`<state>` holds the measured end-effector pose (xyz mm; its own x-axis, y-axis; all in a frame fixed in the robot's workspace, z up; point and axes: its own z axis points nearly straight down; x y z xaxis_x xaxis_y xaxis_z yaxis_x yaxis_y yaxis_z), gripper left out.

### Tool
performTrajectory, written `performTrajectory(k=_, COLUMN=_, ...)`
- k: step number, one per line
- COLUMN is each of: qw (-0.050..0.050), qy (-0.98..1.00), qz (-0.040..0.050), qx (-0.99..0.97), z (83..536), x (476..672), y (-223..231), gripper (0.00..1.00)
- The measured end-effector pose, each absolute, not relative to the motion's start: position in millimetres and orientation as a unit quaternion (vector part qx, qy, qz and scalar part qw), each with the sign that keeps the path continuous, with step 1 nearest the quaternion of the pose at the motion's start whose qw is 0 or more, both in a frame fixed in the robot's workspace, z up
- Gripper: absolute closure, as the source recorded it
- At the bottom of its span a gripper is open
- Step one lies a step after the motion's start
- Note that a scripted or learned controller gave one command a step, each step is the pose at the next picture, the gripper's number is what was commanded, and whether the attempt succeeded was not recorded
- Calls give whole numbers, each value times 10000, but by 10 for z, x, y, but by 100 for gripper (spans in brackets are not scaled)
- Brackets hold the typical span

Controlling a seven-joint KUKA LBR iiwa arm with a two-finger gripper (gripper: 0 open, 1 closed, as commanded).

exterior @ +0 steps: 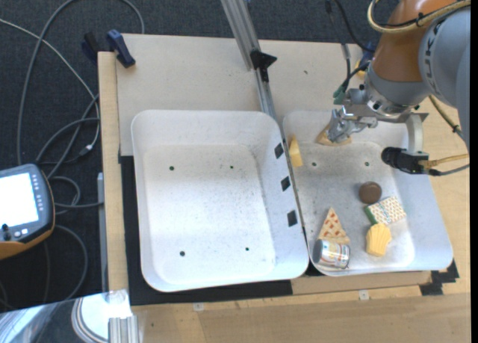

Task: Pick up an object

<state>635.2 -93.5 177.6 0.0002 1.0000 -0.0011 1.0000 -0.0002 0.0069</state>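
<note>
My gripper [340, 129] hangs low over the far end of the right bin [426, 207]. A small tan piece [326, 138] lies right against its tip on the left side, and I cannot tell whether it is gripped. Nearer the front of that bin lie a brown round object [370, 192], a patterned packet [387, 211], a yellow corn-like toy [379, 240], a pizza slice toy [332, 224] and a small tin can [332, 254]. A yellow object [296, 152] rests at the bin's left wall.
The left bin [149, 184] sits beside the right one, with black clips [284, 182] along the shared rim. A metal pole [239, 20] slants up from between the bins. A handheld screen [22, 203] and cables lie off the bench at left.
</note>
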Motion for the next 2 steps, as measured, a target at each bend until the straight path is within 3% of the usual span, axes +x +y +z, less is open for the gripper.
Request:
performTrajectory(k=1, qw=25, qy=7077, qz=23, qx=7065, z=2180, x=6369, y=-931, gripper=100)
performTrajectory(k=2, qw=-3, qy=7096, qz=18, qx=7046, z=2265, x=6343, y=-369, gripper=100)
